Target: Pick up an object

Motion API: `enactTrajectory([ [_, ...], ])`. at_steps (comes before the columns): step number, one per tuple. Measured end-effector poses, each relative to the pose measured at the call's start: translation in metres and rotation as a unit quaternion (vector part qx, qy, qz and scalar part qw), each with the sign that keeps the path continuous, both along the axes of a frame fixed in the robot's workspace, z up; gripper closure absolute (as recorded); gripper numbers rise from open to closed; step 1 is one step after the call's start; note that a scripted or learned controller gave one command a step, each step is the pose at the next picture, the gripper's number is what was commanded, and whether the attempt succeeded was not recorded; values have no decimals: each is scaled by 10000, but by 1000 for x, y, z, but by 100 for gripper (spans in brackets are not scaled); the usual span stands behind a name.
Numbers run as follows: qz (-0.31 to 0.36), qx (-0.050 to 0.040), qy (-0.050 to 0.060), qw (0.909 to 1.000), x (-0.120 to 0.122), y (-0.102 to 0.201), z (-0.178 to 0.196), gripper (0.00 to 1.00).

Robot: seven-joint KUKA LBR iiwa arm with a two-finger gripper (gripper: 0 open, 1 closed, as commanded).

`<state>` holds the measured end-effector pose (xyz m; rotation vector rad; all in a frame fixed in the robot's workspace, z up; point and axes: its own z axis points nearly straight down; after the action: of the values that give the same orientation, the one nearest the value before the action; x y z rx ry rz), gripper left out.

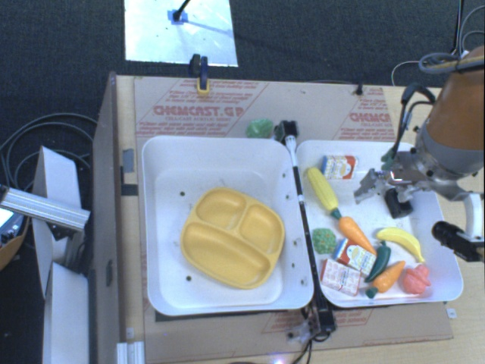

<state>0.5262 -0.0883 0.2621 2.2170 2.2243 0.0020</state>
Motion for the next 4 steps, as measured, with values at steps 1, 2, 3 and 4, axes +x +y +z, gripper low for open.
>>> enactTrajectory([
  [1, -18, 5, 52, 10000, -10, -10, -98, 0],
  [2, 8, -6, -9, 10000, 73, -27, -182, 0],
  [3, -16, 5, 26, 10000, 21, -20, -178, 0],
  [4, 21, -6, -41, 10000, 112, -14, -176, 0],
])
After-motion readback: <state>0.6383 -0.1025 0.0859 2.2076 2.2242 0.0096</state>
